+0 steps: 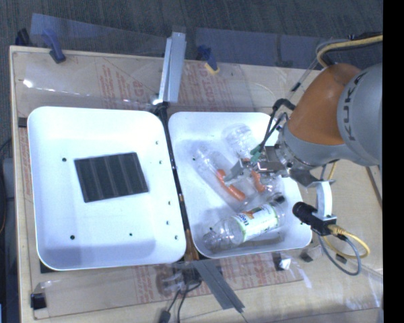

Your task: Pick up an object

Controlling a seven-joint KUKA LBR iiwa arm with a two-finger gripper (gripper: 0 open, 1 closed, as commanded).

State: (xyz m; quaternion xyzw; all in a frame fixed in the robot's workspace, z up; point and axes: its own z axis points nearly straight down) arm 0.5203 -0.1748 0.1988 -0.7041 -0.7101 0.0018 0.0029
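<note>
Gripper (250, 169) sits low in my right bin (188, 180), fingers spread narrowly over the orange-tipped clear item (230, 190), gripping nothing; 1 bottle (246, 226) lies nearer the front wall.

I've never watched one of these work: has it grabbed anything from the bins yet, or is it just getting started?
Nothing looks lifted yet. The bottle and the orange-tipped item lie in the right bin. In hand: the pincer is low over that clutter, but I can't tell whether it grips anything. Left: a clear grasp and lift.
</note>
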